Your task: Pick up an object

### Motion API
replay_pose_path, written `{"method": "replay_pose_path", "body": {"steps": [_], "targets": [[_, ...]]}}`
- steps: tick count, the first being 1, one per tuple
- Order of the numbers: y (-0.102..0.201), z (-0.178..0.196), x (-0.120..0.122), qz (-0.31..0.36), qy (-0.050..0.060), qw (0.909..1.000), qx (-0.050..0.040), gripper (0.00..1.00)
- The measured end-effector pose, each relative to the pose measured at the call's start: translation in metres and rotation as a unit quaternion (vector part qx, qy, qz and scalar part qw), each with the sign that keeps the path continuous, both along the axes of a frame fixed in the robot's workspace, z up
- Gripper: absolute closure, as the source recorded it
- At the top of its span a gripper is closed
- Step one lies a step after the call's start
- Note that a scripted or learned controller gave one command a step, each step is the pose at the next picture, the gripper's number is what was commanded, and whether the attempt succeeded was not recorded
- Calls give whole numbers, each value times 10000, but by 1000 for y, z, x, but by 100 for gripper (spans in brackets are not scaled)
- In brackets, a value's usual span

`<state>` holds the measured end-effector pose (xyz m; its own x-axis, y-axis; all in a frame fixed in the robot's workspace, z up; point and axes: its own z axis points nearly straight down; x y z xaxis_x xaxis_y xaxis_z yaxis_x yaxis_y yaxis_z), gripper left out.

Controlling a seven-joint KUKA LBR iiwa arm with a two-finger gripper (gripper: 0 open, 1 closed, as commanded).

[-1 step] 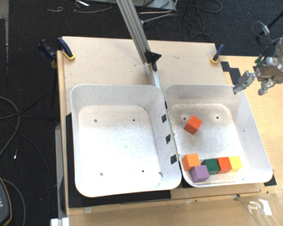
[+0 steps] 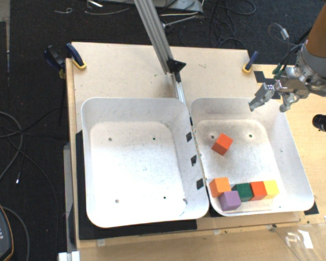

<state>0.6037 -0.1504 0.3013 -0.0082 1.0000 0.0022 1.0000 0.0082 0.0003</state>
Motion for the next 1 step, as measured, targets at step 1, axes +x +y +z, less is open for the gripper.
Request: {"method": "replay_pose_path", "body": {"steps": [1], "targets": [[40,-162,9,-22,41,10000,-2,0]]}}
